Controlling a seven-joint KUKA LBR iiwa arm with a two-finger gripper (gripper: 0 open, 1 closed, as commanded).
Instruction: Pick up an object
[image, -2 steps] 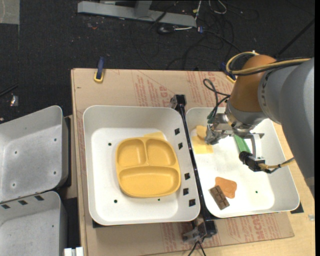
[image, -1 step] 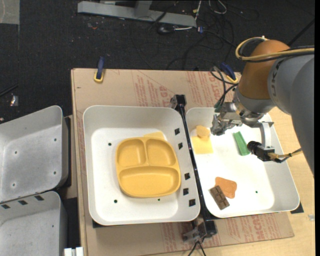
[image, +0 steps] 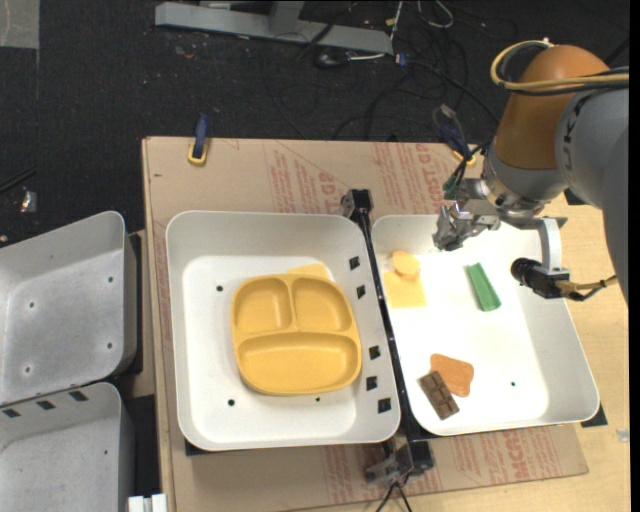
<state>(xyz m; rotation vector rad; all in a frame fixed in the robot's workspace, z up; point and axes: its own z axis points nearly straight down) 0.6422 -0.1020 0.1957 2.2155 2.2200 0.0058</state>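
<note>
In the right bin (image: 560, 375), a flat green bar (image: 483, 287) lies with its long axis running near to far, tilted slightly leftward at its far end. The gripper (image: 455, 232) hovers just left of it, over the bin's far edge; whether its fingers are spread I cannot tell.

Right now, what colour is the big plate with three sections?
The divided plate is yellow, clearest in the camera view.
</note>
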